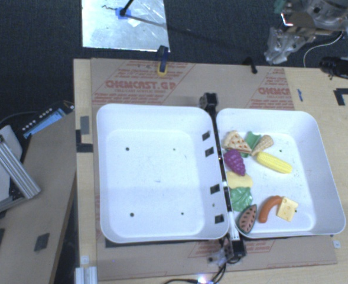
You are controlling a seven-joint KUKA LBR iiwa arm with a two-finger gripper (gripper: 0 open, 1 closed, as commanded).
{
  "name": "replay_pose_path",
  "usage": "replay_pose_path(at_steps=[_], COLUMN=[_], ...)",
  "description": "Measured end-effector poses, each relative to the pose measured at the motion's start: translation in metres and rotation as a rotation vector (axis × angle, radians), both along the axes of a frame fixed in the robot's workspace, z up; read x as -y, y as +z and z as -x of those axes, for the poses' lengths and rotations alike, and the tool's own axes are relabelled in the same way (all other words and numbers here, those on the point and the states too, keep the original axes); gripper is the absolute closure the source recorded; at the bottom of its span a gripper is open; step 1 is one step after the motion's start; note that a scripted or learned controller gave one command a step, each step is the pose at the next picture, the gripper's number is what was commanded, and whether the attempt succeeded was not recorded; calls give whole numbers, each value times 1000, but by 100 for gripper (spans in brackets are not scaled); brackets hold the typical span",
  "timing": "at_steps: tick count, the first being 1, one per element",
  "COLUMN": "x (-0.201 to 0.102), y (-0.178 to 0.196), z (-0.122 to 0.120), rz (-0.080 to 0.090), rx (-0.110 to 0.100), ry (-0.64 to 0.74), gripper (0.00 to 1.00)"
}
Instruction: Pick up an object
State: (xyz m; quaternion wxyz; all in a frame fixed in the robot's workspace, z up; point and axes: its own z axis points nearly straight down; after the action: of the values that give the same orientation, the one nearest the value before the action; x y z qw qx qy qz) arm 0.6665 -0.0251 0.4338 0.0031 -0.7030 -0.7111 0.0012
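The right bin holds several toy foods: a pizza slice, a purple grape bunch, a yellow corn cob, a green leafy piece, an orange sausage, a cheese cube and a brown oval piece. My gripper hangs high at the top right, beyond the far edge of the bench and well away from the bins. Nothing shows between its fingers.
The left bin lies beside the right one, joined by a black hinge strip. A shiny sheet lies on the dark floor at the top. A yellow clip sits on the bench's far edge. Cables lie at the right.
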Motion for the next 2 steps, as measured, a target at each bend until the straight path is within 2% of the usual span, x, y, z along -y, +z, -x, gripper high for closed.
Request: replay_pose_path(at_steps=[1,2], x=[4,-111], y=[109,37], z=[8,-2], rz=[3,-1], rx=[21,2], ry=[-6,4], gripper=[100,100])
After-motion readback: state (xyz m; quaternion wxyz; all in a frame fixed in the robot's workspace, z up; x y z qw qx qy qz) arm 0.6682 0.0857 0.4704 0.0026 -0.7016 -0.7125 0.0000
